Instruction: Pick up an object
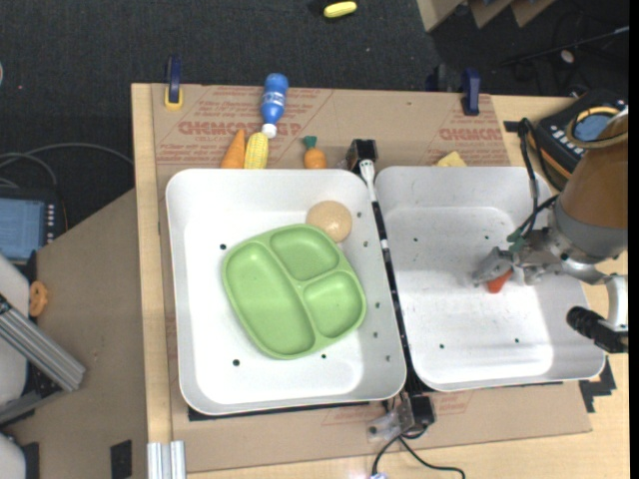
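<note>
The hand is down in the right bin, right at a small orange-red piece. Whether it is gripping that piece I cannot tell, so the pickup looks begun but unlifted.

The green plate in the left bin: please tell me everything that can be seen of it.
The green plate is light green, looks like smooth plastic, with rounded corners and three compartments: one long, two smaller. It lies flat, turned at a slant, on the floor of the left bin. A tan round object rests against its upper rim.
</note>
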Motion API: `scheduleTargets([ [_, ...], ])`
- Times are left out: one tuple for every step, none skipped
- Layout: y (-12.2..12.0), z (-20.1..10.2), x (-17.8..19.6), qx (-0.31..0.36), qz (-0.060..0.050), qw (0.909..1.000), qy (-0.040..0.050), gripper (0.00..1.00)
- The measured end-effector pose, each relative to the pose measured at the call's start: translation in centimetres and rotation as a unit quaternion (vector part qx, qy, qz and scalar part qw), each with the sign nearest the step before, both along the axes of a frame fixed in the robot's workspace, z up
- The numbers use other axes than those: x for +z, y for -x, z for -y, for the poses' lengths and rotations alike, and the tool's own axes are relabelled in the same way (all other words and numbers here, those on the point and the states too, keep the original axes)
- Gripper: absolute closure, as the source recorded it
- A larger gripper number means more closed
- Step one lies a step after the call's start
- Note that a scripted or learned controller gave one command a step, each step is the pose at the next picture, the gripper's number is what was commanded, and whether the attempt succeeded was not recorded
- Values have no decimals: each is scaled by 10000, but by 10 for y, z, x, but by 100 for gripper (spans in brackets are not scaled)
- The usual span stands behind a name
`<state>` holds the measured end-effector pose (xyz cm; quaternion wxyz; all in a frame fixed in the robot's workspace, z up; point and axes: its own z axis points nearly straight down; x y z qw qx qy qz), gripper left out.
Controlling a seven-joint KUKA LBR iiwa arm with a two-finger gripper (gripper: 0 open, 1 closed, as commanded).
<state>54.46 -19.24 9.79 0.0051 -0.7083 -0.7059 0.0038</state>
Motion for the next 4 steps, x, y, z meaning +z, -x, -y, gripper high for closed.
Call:
scheduleTargets([
  [-4, -1, 20, 9, 79, 10000, 19, 100],
  [-69, -76, 34, 59, 100, 9999, 12, 100],
  [-65, -72, 33, 21, 70, 10000, 12, 0],
  [-16, -5, -16, -9, 30, 10000, 4, 0],
])
